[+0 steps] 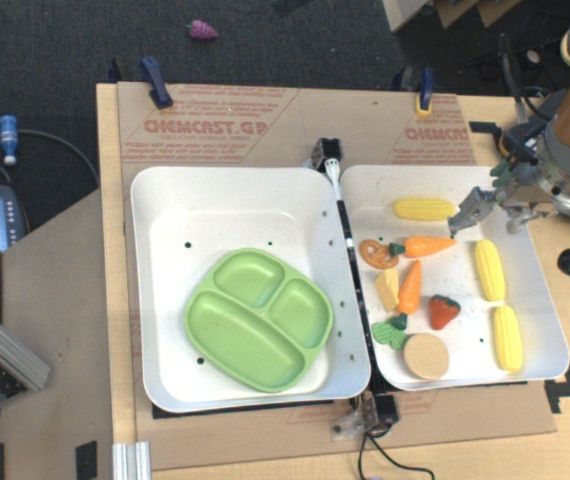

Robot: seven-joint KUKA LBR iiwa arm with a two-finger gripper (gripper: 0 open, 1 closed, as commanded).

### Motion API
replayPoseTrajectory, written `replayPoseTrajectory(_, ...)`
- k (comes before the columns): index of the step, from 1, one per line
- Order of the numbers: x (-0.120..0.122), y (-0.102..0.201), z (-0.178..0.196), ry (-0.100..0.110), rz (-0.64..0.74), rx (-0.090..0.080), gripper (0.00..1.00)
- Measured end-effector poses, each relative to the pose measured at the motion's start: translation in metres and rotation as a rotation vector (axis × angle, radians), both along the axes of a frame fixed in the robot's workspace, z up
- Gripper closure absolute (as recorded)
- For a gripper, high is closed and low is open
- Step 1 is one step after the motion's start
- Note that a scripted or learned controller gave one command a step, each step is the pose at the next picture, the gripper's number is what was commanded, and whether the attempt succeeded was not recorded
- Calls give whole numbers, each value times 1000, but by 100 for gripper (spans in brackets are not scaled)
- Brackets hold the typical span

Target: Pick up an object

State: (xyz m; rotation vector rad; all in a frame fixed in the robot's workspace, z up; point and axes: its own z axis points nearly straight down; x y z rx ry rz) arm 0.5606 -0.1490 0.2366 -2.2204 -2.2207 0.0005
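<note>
Left bin (155, 268): holds one green divided plate (258, 318), lying flat and well apart from the arm. No hazard noted.

Right bin (550, 328): holds the pickable items. A tomato slice (376, 254), two carrots (427, 246), a strawberry (444, 311), broccoli (389, 332) and a round biscuit (427, 356) lie crowded near the divider.

Corn cobs (424, 209): four, one at the top, three toward the right wall.

Gripper (493, 206): above the bin's upper right, fingers apart, holding nothing.

Likely target: top cob or upper carrot, judged by nearness.

Risk: a rounded cob may roll or squirt out of closing fingers.

Risk: touching items may be nudged, or two caught together.
</note>
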Motion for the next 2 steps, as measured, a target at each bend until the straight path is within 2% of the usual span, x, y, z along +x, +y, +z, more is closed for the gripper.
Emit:
replayPoseTrajectory(1,-59,49,-84,13,1,5,0)
replayPoseTrajectory(2,-77,44,-152,-9,-6,-6,0)
